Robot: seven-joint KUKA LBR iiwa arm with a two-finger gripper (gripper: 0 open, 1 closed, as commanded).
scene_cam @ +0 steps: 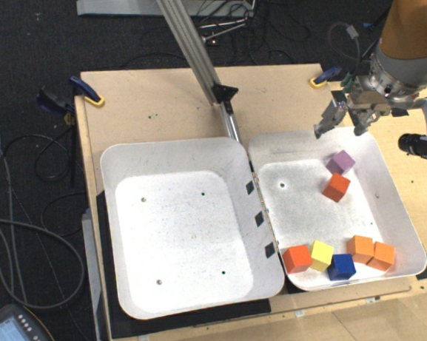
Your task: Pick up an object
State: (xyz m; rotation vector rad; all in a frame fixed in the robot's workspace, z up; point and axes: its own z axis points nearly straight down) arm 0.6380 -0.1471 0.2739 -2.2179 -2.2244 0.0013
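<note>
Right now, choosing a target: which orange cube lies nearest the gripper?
The lone orange cube just below the purple cube; the other three sit along the bin's near edge.

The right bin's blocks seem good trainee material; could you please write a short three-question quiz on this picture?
1. True or false: the purple block lies in the right bin.
2. How many orange blocks lie in that bin?
3. Which block sits nearest the tool: A yellow, B blue, C purple?

Key: 1 true. 2 four. 3 C.
</note>
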